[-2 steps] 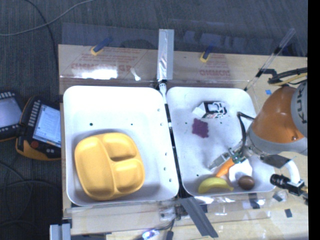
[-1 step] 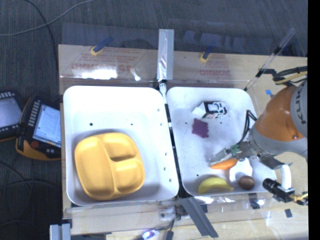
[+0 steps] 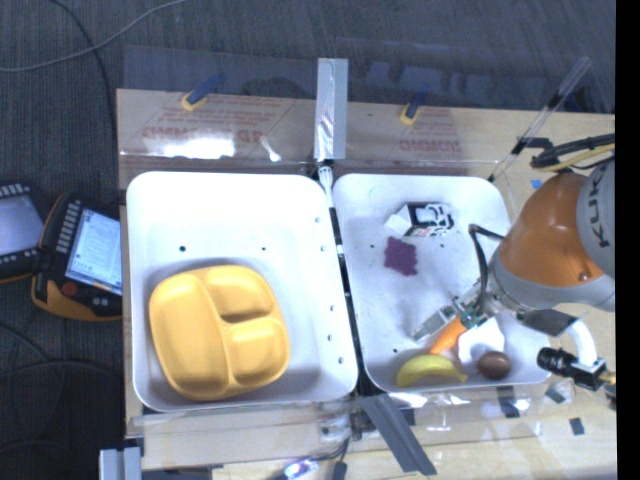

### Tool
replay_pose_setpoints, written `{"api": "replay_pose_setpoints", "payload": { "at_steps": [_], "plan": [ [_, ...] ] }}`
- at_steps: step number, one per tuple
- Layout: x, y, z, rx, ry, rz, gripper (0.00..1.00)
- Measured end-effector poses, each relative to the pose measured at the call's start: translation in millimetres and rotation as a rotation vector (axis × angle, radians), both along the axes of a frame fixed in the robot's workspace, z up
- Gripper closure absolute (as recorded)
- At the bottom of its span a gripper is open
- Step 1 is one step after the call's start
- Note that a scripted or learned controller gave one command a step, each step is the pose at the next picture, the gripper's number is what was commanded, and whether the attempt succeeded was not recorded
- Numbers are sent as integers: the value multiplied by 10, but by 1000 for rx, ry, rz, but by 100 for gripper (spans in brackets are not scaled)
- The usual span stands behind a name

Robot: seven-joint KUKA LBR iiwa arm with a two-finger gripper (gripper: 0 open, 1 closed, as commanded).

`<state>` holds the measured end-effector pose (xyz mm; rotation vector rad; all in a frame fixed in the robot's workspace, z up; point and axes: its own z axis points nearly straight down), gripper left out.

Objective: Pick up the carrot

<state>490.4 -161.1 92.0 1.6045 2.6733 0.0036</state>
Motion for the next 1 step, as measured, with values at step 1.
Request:
{"api": "replay_pose_setpoints", "payload": {
  "at_steps": [1],
  "plan": [
    [-6, -291, -11, 20, 5, -483, 0]
  ]
}}
